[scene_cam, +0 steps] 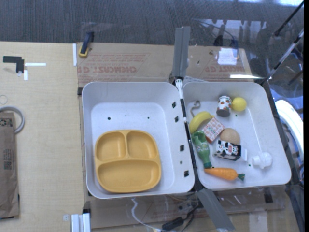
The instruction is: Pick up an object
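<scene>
Orange carrot (222,173), right bin (275,129), front edge, lying flat beside the green bottle (202,149): I judge it light, rigid plastic, smooth; best taken across its thick middle. Yellow ball (239,104) would likely roll. Banana (200,120) sits crowded against neighbours. Gripper state: I cannot tell.

On my bench (46,144) I saw two white bins side by side. In the left bin (120,108) a yellow divided plate (128,161) lay flat, toward 6 o'clock of its floor. The right bin (264,129) touched it along the middle edge. At 12 o'clock from the bins lay a cardboard sheet (120,64), and a yellow-handled tool (86,43) rested at its 10 o'clock corner. Far at 9 o'clock lay a brown paper bag (8,168), with a small black bracket (14,62) at its 12 o'clock.
</scene>
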Tool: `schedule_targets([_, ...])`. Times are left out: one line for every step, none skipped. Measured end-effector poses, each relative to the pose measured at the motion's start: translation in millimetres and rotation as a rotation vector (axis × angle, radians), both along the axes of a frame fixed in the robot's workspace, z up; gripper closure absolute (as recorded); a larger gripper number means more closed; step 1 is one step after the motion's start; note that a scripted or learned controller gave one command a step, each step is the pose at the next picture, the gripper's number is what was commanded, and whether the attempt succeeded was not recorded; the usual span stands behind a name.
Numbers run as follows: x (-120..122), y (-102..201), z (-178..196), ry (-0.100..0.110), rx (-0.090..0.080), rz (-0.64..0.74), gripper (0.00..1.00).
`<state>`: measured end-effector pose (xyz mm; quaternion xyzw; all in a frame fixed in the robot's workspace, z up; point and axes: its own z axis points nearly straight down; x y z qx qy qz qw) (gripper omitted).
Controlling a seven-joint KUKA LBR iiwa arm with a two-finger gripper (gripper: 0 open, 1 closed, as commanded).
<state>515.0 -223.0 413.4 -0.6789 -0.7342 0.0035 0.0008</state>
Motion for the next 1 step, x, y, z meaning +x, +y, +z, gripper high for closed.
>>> schedule_targets([1.3, 8.5, 27.1, -0.004, 0.004, 0.483, 1.0])
